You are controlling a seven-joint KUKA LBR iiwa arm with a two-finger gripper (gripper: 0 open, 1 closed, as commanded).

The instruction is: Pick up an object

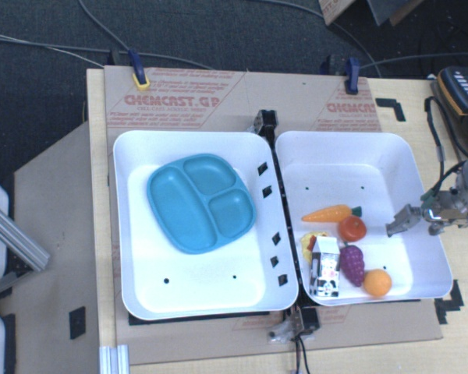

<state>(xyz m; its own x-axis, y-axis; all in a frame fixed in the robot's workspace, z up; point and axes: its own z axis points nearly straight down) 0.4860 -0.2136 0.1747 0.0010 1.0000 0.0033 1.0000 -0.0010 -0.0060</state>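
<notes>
1. Dark grey carpet runs across the top of the camera view, cables trailing over it, and below sits the pale wooden bench with brown printed cardboard clamped along its far edge.
2. Two shallow white bins lie side by side on that bench: the left white bin and the right white bin, their inner walls touching along a row of black clips.
3. Over in the left bin, a turquoise plastic divided plate with three compartments lies flat in the far half.
4. Now the right bin, near corner, and it is a crowded little cluster: an orange toy carrot with a green tip, a red toy tomato just below its tip, a purple bunch of toy grapes, and a round orange toy fruit against the near wall.
5. Beside the grapes, a small white-and-black carton lies over something yellow, possibly a toy banana, mostly hidden.
6. In from the right comes the grey two-finger gripper, hanging over the right bin's right side, near the tomato but apart from it.
7. Nothing sits between its fingers; whether they are spread or closed, I cannot tell at this slant.
</notes>
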